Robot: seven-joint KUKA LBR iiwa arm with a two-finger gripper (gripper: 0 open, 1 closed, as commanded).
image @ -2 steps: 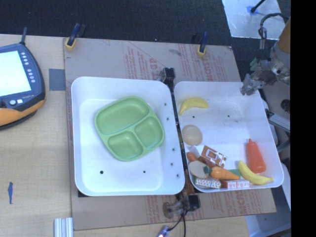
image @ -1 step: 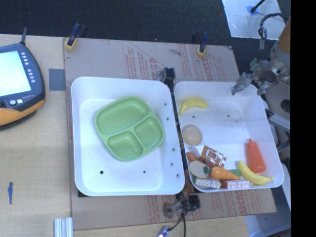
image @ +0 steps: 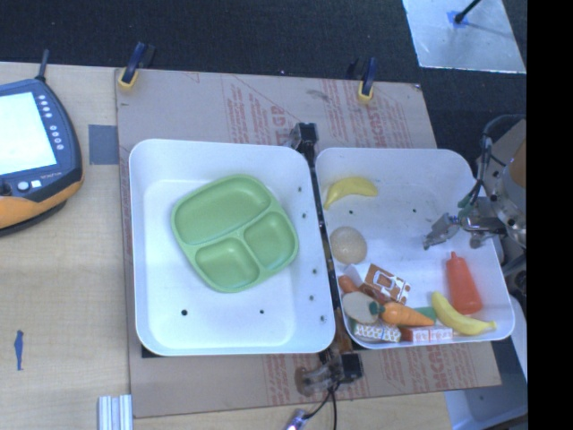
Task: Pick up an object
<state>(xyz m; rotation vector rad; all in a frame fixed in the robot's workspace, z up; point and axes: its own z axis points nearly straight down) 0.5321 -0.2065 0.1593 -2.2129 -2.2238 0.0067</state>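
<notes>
A red bottle [image: 463, 282] lies at the right of the frame in the right bin [image: 403, 173], the pickable thing nearest the pincer [image: 441, 234]. The pincer hangs just above and left of it, fingers apart with nothing between them, seemingly poised to descend. Other toys crowd the bin's lower edge, likely slid there: a carrot [image: 407, 314], a yellow banana [image: 461, 316], a small box [image: 386, 283]. A green divided plate [image: 235, 231] sits in the left bin [image: 157, 330].

A divided plate [image: 235, 232] is set in the middle of the left bin [image: 152, 312]. In the right bin [image: 403, 173], a banana [image: 350, 189] is placed at ten o'clock, and other toy food [image: 403, 307] is piled at six o'clock.
</notes>
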